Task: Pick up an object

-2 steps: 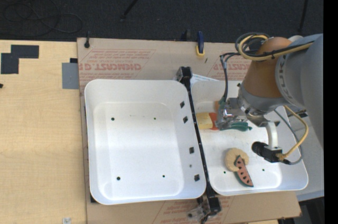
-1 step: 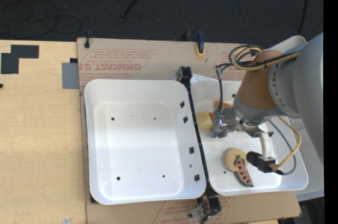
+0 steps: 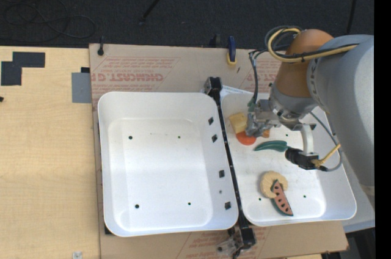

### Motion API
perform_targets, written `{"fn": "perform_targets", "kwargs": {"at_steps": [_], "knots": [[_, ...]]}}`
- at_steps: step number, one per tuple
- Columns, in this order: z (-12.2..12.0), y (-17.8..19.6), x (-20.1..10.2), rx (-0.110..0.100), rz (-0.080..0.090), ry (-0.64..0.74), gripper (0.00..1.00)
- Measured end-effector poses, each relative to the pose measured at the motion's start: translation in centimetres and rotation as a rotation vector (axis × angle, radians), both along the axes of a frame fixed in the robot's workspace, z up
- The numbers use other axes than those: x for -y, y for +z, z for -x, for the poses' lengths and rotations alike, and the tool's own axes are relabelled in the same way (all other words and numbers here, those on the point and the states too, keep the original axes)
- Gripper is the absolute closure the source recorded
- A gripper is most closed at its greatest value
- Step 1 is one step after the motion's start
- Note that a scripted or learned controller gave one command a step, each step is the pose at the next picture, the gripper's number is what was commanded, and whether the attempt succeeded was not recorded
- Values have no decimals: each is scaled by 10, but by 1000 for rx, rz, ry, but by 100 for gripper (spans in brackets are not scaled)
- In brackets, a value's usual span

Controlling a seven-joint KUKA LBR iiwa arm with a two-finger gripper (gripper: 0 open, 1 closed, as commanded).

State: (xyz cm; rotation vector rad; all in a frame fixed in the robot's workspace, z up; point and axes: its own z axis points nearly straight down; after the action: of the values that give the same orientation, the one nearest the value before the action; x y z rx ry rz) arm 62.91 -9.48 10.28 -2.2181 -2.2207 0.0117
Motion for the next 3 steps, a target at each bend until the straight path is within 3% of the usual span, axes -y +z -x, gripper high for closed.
{"fn": "perform_targets", "kwargs": {"at_steps": [1,2,3], "knots": [[1,-1,-2,1,-3,0,0],[-16,-15,39,7,-4,-1,0],[-17,-13,-15,11,-3,2,0]]}}
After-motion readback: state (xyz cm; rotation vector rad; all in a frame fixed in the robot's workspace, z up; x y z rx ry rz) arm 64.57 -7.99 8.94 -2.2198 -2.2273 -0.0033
